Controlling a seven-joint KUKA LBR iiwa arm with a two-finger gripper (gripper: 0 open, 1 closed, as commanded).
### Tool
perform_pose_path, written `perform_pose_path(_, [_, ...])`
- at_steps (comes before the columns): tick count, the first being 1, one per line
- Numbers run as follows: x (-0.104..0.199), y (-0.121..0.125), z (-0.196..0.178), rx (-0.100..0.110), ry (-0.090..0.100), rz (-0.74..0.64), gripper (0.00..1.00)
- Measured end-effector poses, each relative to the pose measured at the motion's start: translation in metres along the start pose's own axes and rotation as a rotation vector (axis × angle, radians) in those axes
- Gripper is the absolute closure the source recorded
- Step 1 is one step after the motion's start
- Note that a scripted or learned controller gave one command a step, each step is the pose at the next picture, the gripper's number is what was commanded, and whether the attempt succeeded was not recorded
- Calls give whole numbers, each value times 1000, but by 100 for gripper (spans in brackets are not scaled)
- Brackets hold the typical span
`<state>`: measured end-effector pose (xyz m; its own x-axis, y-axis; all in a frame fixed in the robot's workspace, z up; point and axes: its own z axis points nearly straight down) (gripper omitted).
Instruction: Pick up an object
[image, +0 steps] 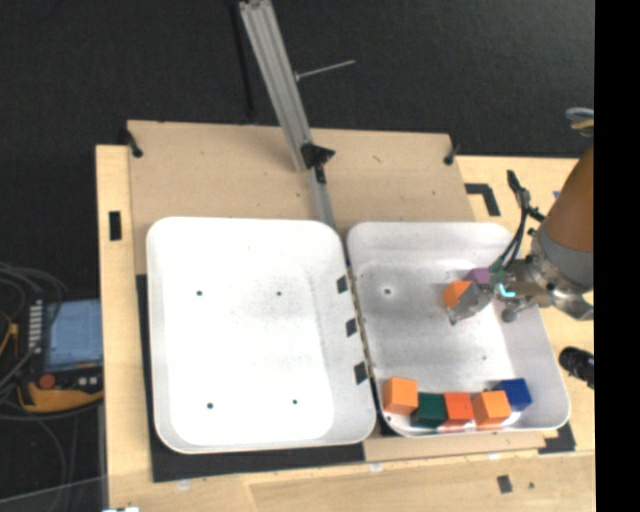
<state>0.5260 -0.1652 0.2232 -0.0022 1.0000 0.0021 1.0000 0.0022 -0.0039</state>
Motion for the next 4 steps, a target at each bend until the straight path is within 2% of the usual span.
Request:
perform_pose_path(1, [0,1,-3,-6,-1,1,0])
perform_pose_path(2, [0,2,39,-1,-3,5,0])
perform_pose_path(3, [5,0,100,2,-3,5,0])
perform_pose_path(4, [3,1,126,-5,-5,6,0])
